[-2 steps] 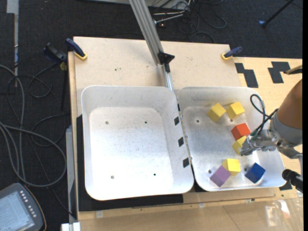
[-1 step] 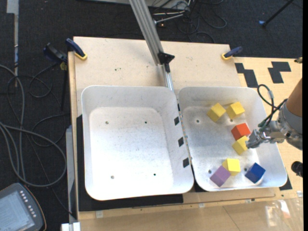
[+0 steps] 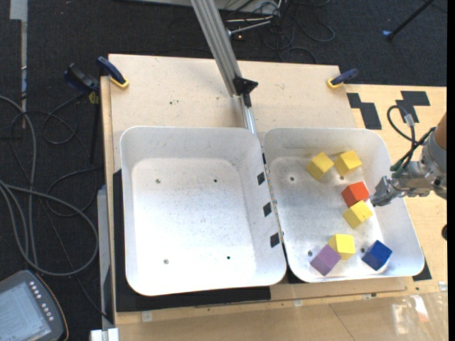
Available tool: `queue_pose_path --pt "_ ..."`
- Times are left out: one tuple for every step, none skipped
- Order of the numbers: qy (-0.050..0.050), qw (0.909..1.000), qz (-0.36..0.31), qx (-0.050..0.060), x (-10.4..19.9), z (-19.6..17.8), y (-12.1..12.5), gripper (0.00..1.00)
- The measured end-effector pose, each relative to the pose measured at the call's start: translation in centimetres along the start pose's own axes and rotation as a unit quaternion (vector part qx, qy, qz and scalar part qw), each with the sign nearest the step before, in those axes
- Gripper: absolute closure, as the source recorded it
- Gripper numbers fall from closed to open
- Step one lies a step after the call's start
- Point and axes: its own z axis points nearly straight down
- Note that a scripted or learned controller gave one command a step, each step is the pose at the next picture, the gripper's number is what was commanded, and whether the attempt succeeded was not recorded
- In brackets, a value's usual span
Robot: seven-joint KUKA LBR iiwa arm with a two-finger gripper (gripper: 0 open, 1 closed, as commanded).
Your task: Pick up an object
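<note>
The right bin (image 3: 298,144) holds several small blocks. Two yellow blocks (image 3: 320,165) (image 3: 348,162) lie near its far side. An orange-red block (image 3: 355,192) sits right of centre with another yellow block (image 3: 358,212) just in front of it. Near the front edge lie a yellow block (image 3: 343,244), a purple block (image 3: 325,259) and a blue block (image 3: 377,254). My gripper (image 3: 381,193) reaches in over the bin's right rim, its tip just right of the orange-red block and the yellow block below it. I see nothing held in it.
The left bin (image 3: 135,190) stands beside the right one, sharing a middle wall. A metal pole (image 3: 217,34) slants from the top down to the bins' far junction. Clamps (image 3: 114,73) (image 3: 343,78) sit at the board's far corners. Cables lie on the dark floor.
</note>
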Motion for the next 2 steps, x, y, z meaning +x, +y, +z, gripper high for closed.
queue_pose_path --pt "0.0 1.0 0.0 0.0 0.7 -5.2 -0.4 1.0" --pt "0.001 1.0 -0.002 0.002 5.8 -5.5 0.7 1.0"
